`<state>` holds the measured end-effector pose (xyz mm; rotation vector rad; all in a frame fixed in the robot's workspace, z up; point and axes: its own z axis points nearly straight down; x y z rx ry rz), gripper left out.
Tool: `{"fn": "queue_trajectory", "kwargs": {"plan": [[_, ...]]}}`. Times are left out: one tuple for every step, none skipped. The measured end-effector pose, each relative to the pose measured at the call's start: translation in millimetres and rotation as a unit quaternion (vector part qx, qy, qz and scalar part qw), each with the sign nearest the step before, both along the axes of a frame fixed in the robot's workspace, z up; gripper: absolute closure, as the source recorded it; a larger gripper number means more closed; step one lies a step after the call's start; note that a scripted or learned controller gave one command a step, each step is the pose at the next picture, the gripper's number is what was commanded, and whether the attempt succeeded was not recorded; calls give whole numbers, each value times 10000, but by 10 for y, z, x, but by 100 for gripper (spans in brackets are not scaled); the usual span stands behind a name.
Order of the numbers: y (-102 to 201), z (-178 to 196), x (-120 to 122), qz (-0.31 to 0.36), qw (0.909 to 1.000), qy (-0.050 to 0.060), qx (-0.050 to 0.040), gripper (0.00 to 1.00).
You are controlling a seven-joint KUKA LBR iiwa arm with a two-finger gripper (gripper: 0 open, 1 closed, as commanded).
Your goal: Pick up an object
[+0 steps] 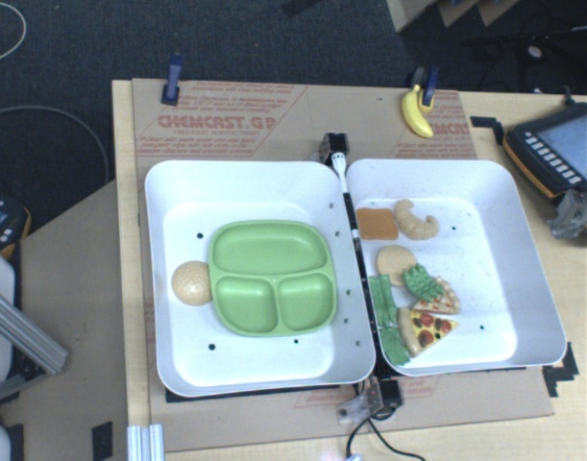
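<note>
The right bin (495,209) holds several toy foods: a brown square toast (377,223), a croissant (415,219), a round tan cookie (396,259), a green broccoli piece (421,282), a pizza slice (427,328) and a long green pod (388,317) along its left wall. The left bin (178,200) holds a green divided plate (273,277) with a tan round bun (191,282) touching its left side.
A yellow banana (417,113) lies on the cardboard behind the right bin, beside a blue clamp (428,83). Another blue clamp (172,78) sits at the back left. A tablet-like device (554,147) rests at the right edge.
</note>
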<state>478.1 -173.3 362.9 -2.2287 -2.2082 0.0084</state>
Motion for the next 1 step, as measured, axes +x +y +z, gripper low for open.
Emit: {"fn": "queue_trajectory", "kwargs": {"plan": [[-537,-738,-2,17,10000,-3,7,100]]}}
